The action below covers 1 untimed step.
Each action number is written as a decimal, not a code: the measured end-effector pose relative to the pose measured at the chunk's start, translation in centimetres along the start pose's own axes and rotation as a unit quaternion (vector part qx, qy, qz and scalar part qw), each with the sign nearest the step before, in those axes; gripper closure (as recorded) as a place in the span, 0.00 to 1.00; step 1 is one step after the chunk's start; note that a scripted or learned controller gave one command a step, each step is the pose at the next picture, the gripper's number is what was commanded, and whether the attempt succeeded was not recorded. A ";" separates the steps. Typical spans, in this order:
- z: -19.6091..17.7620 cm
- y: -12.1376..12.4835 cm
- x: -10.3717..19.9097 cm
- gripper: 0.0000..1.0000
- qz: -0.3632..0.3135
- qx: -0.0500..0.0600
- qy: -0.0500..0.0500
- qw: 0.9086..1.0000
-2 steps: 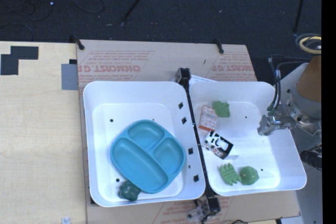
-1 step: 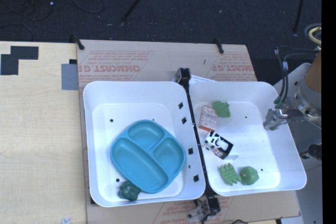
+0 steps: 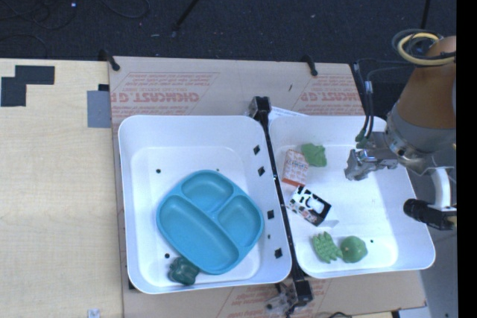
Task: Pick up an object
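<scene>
Camera view: nearest, at six o'clock in the right bin, lie a green ball and leafy green toy; a black-and-white packet sits at nine o'clock. Farther, the gripper hovers at center; whether it grips anything cannot be told.

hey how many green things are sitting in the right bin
3: one green piece near the back, a leafy green one at the front, and a round green one beside it. The arm could hide more.

We see open floor along the right bin's far-right side, while toys and packets crowd its left half.
</scene>
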<state>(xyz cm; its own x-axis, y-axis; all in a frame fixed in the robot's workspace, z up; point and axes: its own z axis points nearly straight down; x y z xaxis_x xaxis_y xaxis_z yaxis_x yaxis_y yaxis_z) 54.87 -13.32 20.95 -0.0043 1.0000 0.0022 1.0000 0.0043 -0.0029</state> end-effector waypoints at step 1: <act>0.8 1.4 4.8 1.00 0.001 0.000 -0.001 1.000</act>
<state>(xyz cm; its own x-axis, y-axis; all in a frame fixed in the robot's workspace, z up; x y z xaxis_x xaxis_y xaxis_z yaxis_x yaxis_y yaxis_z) 56.22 -8.52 20.19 -0.0024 1.0000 0.0012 1.0000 0.0024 -0.0038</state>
